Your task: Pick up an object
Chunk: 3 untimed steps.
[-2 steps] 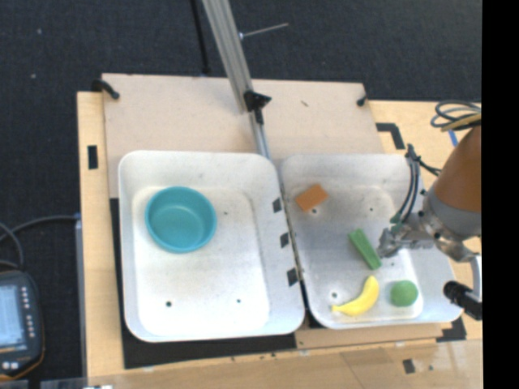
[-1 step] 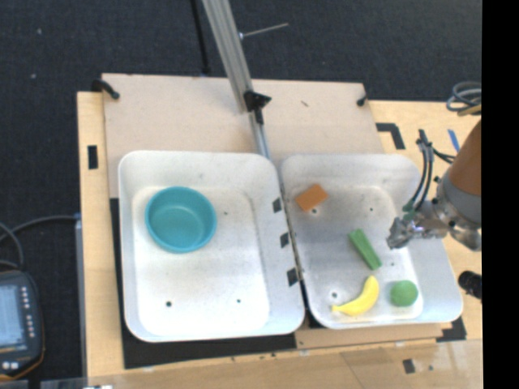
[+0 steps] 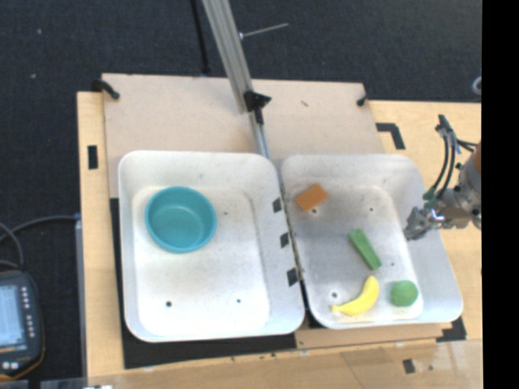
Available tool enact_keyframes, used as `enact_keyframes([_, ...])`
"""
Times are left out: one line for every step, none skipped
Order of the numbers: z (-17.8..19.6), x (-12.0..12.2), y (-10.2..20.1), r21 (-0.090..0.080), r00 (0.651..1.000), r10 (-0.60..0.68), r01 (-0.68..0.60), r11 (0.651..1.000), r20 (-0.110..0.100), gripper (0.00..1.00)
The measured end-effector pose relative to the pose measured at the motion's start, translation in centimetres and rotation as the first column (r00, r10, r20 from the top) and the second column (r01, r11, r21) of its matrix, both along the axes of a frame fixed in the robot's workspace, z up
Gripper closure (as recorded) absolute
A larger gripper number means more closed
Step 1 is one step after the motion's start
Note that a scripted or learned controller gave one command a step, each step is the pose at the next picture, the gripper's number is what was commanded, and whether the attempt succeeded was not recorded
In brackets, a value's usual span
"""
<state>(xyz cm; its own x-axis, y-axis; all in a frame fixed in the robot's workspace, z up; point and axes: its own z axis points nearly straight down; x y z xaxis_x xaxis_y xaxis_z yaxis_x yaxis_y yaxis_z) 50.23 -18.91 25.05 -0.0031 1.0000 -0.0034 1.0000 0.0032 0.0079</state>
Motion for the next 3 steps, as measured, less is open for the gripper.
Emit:
enact_keyframes([3.0, 0.2, -0.1, 0.001, 1.0, 0.001, -0.001, 1.0, -0.002, 1.0])
enact_keyframes([1.5, 2.5, 4.5, 0.003, 1.0, 0.003, -0.003, 1.0, -0.008, 1.0])
enact_keyframes([1.6, 3.9, 9.0, 0.003, 1.0, 0.003, -0.003, 1.0, -0.006, 1.0])
